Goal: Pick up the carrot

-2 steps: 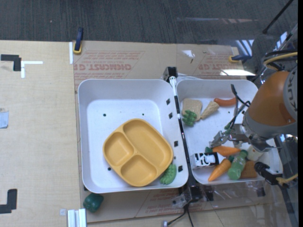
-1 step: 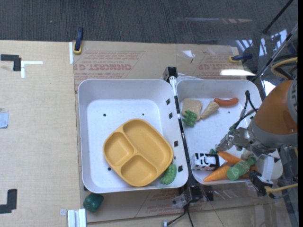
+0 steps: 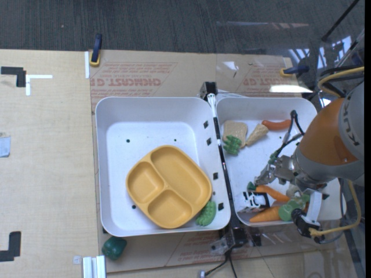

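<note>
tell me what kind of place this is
Probably a robot lab test bench: two white bins clamped onto cardboard, toy food such as a carrot and a yellow divided plate, and a robot arm reaching in.

Orange carrot [image 3: 271,192]; yellow plate [image 3: 168,185]; white bins [image 3: 153,106]; green broccoli [image 3: 232,144].

Bench [image 3: 40,172]: pale wood-grain laminate, matt. Cardboard sheet [image 3: 151,77] under the bins: brown, dull, printed red. Both bins [image 3: 110,155]: white plastic, smooth, faint sheen. Plate [image 3: 168,185] in the left bin: yellow plastic, smooth, satin. Carrot [image 3: 265,215] at the right bin's near edge: orange plastic look, smooth, slightly glossy. Arm band [image 3: 330,138]: orange, smooth, semi-gloss. Floor [image 3: 185,10] beyond the bench: dark, coarse carpet.
</note>
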You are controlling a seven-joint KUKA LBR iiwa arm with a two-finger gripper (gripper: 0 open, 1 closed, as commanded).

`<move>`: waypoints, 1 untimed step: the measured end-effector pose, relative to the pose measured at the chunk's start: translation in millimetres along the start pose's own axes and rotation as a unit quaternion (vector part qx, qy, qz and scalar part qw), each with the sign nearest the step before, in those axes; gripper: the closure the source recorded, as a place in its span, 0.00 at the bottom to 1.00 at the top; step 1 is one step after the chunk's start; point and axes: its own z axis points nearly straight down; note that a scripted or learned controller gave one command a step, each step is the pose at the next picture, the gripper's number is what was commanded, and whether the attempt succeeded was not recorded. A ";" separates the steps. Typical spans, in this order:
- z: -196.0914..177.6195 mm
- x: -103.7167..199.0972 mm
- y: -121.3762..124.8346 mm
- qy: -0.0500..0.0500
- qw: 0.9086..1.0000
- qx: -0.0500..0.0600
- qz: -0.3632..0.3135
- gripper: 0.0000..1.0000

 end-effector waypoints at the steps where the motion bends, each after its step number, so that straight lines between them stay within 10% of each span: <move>1: -0.5 22.0 -7.2 0.000 0.995 -0.002 -0.104 0.00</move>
